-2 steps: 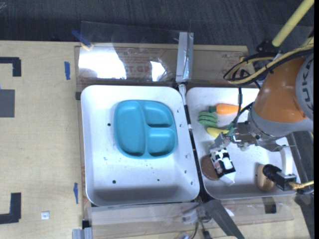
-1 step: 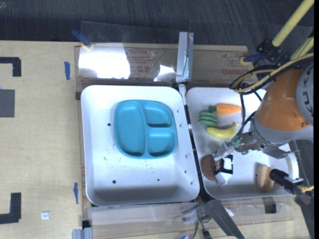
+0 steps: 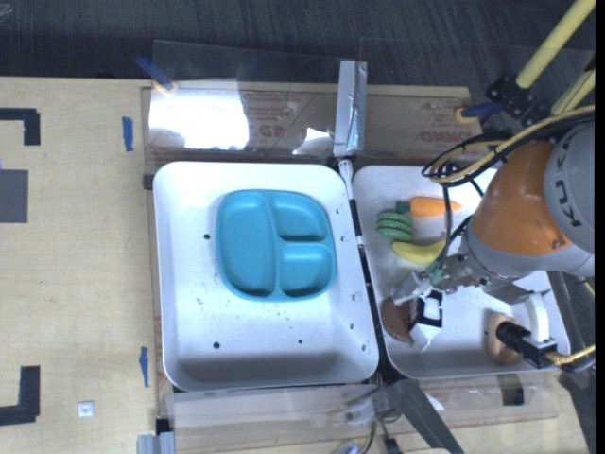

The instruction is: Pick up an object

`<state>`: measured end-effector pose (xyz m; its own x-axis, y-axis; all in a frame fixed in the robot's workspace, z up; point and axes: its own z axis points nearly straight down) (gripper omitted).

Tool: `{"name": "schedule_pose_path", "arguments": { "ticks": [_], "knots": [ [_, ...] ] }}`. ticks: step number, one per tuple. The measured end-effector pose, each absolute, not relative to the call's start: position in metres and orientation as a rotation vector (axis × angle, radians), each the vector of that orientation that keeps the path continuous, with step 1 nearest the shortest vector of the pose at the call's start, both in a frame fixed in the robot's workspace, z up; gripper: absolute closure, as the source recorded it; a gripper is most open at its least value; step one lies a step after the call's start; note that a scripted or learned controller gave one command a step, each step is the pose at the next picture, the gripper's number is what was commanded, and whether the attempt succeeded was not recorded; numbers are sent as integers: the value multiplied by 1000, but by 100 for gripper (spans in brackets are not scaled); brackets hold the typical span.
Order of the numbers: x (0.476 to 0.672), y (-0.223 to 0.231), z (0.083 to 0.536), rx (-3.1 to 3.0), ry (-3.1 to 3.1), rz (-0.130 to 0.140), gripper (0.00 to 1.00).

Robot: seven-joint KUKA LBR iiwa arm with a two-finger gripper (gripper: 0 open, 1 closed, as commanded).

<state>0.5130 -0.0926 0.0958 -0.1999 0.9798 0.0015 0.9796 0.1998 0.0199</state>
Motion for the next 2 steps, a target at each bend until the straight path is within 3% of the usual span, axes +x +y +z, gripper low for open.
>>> {"name": "schedule_pose_path", "arguments": {
  "ticks": [1, 2],
  "knots": [
    [599, -106, 87, 2106, 2323, 4, 0],
    [561, -93, 88, 1944, 2461, 5, 0]
  ]
}}
